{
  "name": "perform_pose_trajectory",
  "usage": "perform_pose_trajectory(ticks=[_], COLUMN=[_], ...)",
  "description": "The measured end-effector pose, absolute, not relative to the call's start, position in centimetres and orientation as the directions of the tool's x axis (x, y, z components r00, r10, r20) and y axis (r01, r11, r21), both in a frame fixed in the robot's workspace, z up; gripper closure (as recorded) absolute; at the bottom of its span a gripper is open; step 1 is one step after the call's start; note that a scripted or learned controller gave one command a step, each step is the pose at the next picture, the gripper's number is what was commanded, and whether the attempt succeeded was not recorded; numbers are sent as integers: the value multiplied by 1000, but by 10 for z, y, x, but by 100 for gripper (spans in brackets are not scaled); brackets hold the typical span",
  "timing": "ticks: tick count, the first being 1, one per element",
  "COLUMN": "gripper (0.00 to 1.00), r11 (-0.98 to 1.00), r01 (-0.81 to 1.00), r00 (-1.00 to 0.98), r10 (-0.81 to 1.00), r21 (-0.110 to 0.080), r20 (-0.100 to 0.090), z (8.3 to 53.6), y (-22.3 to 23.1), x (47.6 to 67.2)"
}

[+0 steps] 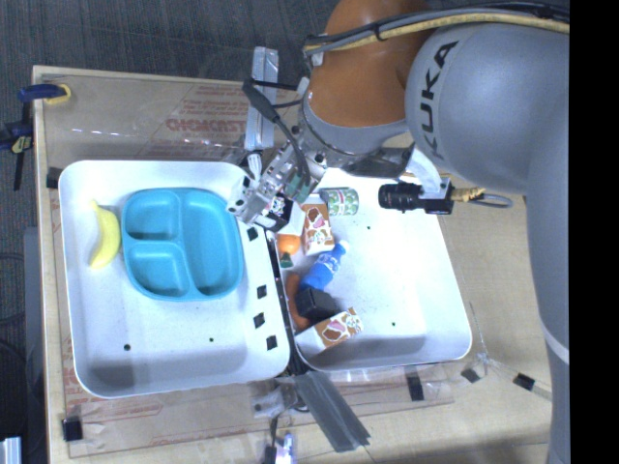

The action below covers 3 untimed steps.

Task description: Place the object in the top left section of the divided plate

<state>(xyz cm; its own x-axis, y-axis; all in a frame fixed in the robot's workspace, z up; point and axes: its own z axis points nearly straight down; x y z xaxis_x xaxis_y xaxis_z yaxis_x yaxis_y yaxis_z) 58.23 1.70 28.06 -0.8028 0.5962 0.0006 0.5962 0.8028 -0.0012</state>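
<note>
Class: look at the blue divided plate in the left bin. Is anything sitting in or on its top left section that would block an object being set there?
Nothing visible does. The blue divided plate has all its sections bare. The banana lies beside the plate's left edge, on the left bin floor, not on the plate. The pincer is above the bins' shared edge.

The divided plate [184,243] is showing a bright light blue, and the banana [104,237] beside it is showing plain yellow, both in the white left bin [155,356]. In the white right bin [406,298], a green can [340,202], a blue bottle [321,269] and two cartons [317,228] printed in brown, white and perhaps red are lying. The arm [484,95] is showing grey with an orange band [363,66].
</note>
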Motion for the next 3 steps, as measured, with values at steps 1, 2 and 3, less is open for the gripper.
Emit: perform_pose_trajectory(ticks=[1, 2, 3], gripper=[100, 0, 0], r11=[939, 938, 868], r01=[345, 346, 497], r00=[-939, -938, -868], r10=[345, 346, 497], r21=[-2, -2, -1], r20=[3, 2, 0], z=[233, 233, 297], y=[110, 109, 139], x=[604, 604, 538])
